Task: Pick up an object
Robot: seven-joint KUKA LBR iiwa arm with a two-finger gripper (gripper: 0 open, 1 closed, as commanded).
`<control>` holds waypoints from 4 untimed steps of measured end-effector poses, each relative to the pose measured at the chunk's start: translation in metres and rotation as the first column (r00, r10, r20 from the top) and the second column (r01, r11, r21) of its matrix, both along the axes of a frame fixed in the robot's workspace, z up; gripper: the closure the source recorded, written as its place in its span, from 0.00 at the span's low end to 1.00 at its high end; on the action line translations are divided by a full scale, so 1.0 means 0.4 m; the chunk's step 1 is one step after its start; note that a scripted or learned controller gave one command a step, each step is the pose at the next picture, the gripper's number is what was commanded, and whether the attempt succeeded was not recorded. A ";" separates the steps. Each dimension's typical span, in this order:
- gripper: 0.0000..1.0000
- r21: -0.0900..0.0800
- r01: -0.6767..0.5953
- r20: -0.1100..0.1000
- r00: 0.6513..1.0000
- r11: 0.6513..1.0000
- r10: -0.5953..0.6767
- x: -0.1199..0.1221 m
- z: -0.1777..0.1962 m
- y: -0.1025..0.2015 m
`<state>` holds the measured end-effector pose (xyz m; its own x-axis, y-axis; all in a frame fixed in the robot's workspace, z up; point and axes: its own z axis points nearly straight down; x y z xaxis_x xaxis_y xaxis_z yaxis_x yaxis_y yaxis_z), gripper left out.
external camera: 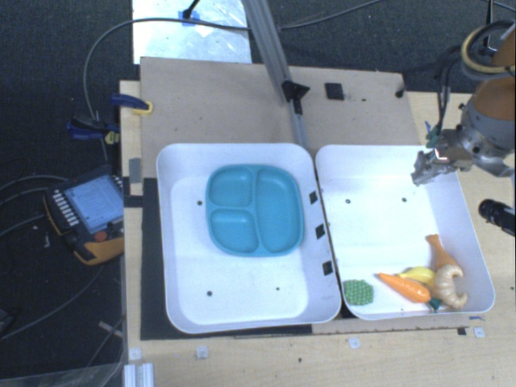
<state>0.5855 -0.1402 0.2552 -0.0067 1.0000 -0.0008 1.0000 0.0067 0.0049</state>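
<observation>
White bins side by side on the bench, gripper (431, 168) hovering at the right bin's (379, 216) far rim, grip unreadable, approach under way: it must drop toward the carrot (403, 287) in the near corner.

From where I stand, no word, label, brand, number or sign can be read anywhere on the desk (242, 95) or the handheld pendant (87, 216) beside it, whose lit screen is too small and blurred to make out.
</observation>
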 end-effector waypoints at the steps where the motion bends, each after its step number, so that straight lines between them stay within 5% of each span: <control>1: 1.00 0.002 -0.004 -0.002 1.000 1.000 0.004 0.019 0.013 0.125; 4: 1.00 0.004 -0.005 -0.002 1.000 1.000 0.005 0.093 -0.060 0.537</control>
